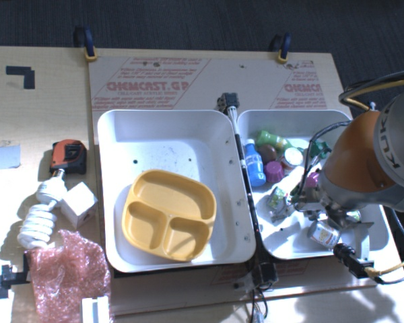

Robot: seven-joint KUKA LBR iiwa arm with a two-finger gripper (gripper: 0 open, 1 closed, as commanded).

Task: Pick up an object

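My gripper (314,206) reaches down into the right bin (283,247), mostly hidden under the arm's orange band (353,163). Around it lie several small items. A blue bottle (254,166) and a green bottle (272,140) sit at the bin's far left, with a purple piece (275,171) and a white cap (293,156) close by. A crumpled greenish item (277,201) lies just left of the gripper. A small clear jar (323,234) lies just below it.
The left bin (121,130) holds a yellow divided tray (168,214). On the bench to the left lie a tape measure (69,156), a white spiral bulb (39,222), a white block (79,203) and pink wrap (67,268). A rod (240,160) runs between the bins.
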